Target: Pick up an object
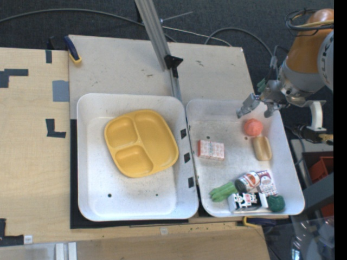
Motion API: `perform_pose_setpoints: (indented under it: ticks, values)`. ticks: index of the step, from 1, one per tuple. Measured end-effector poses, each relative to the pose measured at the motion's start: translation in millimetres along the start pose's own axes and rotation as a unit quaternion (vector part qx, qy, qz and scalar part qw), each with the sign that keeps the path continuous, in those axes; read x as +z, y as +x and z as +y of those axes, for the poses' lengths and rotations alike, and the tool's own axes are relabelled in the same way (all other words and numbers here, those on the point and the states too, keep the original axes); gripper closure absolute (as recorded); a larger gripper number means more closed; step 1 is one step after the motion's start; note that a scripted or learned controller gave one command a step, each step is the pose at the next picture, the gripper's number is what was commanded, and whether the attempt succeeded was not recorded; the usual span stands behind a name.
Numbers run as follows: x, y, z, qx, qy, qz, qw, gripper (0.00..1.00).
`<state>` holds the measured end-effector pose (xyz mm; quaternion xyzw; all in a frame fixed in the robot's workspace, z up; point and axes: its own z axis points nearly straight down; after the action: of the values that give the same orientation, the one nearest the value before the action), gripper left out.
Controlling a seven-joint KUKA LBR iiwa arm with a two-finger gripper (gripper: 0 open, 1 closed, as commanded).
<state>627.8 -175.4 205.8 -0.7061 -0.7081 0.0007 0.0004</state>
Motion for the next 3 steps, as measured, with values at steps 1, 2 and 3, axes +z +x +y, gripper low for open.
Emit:
perform_pose_setpoints:
  ticks: [1, 2, 3]
  values:
    - [0, 0, 0, 0.000, 0.000, 0.000, 1.0000, 0.00]
    - [60, 9, -5, 0.000, 0.003, 0.000, 1.0000, 0.00]
    - [115, 10, -7, 0.000, 0.003, 0.000, 1.0000, 0.00]
